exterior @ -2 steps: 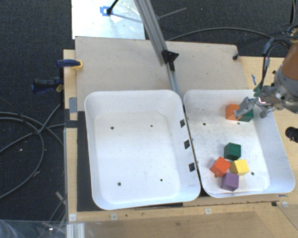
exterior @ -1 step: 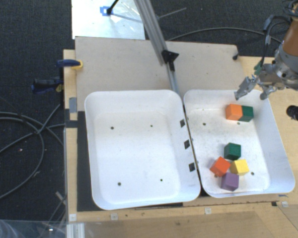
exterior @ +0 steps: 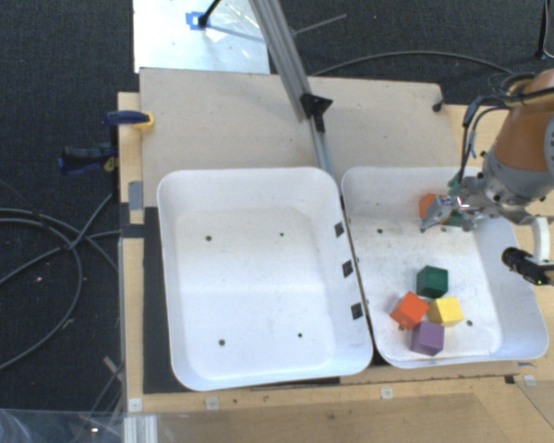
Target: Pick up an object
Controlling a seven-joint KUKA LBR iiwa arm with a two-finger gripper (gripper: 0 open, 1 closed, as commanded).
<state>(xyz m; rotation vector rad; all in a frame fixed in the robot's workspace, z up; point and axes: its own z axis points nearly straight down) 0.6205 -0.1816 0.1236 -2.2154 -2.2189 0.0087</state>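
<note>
Gripper low in right bin, apparently clamped on orange block for lifting; remaining blocks clustered near front

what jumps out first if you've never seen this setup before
The cluster of coloured blocks near the front of the right bin: green block, orange block, yellow block, purple block. Next, the gripper low over that bin's far side, beside a small orange piece.

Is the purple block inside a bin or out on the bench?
Inside. The purple block sits on the floor of the right bin, near its front wall, touching the yellow block.
</note>
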